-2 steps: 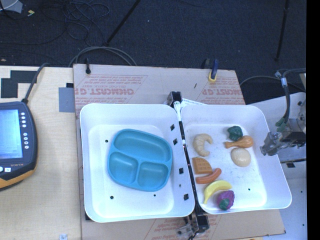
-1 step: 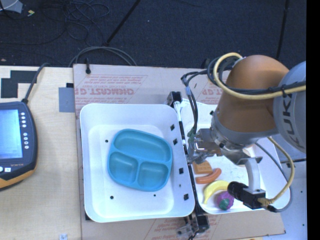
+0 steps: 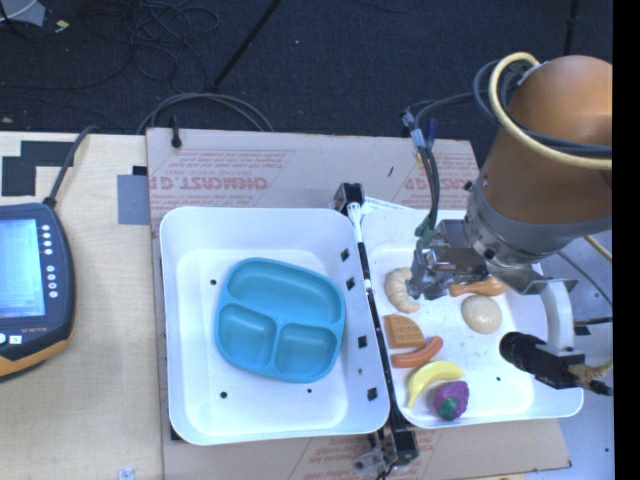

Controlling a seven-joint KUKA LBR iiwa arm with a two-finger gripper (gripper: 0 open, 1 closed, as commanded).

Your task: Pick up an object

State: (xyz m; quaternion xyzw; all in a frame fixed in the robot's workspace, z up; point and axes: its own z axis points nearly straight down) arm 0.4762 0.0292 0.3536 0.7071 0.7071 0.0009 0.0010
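Observation:
My gripper (image 3: 424, 280) hangs low over the back of the right bin (image 3: 520, 400). It sits just right of a beige croissant-shaped toy (image 3: 398, 288) and left of an orange carrot-like piece (image 3: 482, 288). A cream egg (image 3: 482, 314) lies a little to the front right of the gripper. Nearer the front lie a waffle (image 3: 403, 330), a red-orange sausage (image 3: 418, 353), a yellow banana (image 3: 434, 378) and a purple grape bunch (image 3: 450, 400). I see nothing held in the gripper.
The left bin (image 3: 190, 268) holds a blue divided plate (image 3: 280, 318). A raised divider (image 3: 362, 298) runs between the bins. A handheld control pendant (image 3: 30, 278) lies on the bench at far left. The arm's bulky body (image 3: 550, 168) overhangs the right bin's back right.

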